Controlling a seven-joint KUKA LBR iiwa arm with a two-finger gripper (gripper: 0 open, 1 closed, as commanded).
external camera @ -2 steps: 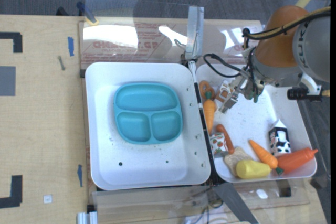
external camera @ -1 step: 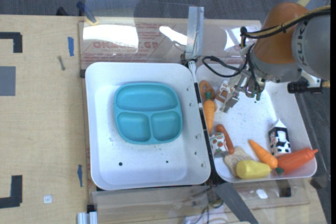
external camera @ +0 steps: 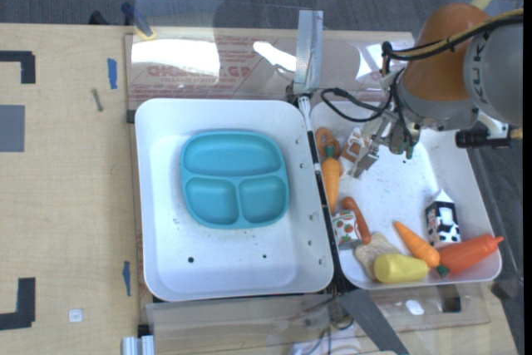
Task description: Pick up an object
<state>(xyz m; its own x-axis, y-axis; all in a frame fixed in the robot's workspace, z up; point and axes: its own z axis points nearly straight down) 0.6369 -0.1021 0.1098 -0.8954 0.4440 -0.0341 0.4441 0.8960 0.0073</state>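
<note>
Overhead, the grey arm with its orange band (external camera: 445, 54) is reaching in from the right and hanging its pincer (external camera: 366, 152) over the upper part of the right white bin (external camera: 465, 179). Its metal fingers are pointing down and to the left, and something small with brown and white markings (external camera: 356, 147) is sitting at their tips, but whether it is being pinched or is merely lying under them is too blurred to tell, as is whether the fingers are spread or pressed together. Black cables are looping across the wrist and hiding part of it. Toys are lying in the right bin: a small carrot (external camera: 331, 176) along the left wall, with a darker orange-and-green piece (external camera: 323, 140) just above it that is hard to identify; a red pepper-like piece (external camera: 357, 218) beside a small printed carton (external camera: 345, 226); a yellow lemon-shaped toy (external camera: 401, 268) resting against a beige piece half hidden behind it; a second carrot (external camera: 415, 242); a black-and-white milk carton (external camera: 443, 222); and a large carrot (external camera: 470, 252) whose tip is overhanging the bin's right rim. The left white bin (external camera: 158, 204) is holding a teal divided plate (external camera: 234, 178). Both bins are resting on the wooden table (external camera: 58, 179), whose edges are running out of the frame.
</note>
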